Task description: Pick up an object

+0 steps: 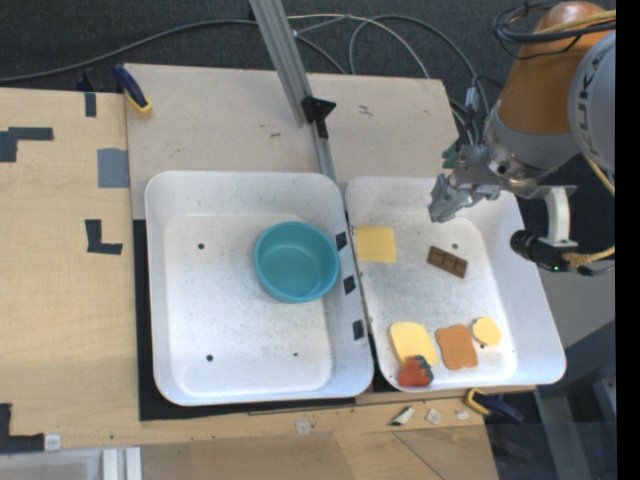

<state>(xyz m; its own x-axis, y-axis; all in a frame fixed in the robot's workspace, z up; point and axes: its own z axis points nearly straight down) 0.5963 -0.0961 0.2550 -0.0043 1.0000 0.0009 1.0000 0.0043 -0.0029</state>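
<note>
1. Pale plywood bench [60, 268], with dark tape marks on its left part, carries two shallow white bins side by side; cables trail across the dark floor behind.
2. You have the gripper [447, 206] hanging over the back of the right bin [520, 298], near its far wall. Whether it is released or clenched cannot be told from this angle, and nothing is seen held in it.
3. By my reading this is the approach step: no object is lifted, and a target has yet to be committed to.
4. The nearest candidate is the chocolate piece [447, 261], a small dark brown rectangle lying flat just in front of the gripper, apart from everything else.
5. The yellow cheese square [376, 244] lies flat near the bin's left wall; thin and smooth, it probably offers little edge to pinch.
6. At the front of that bin sit a yellow block [410, 339], a red strawberry [416, 372] touching it, an orange slab [457, 347] and a small round yellow piece [486, 331], crowded together.
7. The left bin [180, 298] holds a teal bowl [295, 260], round, smooth and open side up.
8. Your next move likely calls for coming down over the chocolate, aligned across its short side.
</note>
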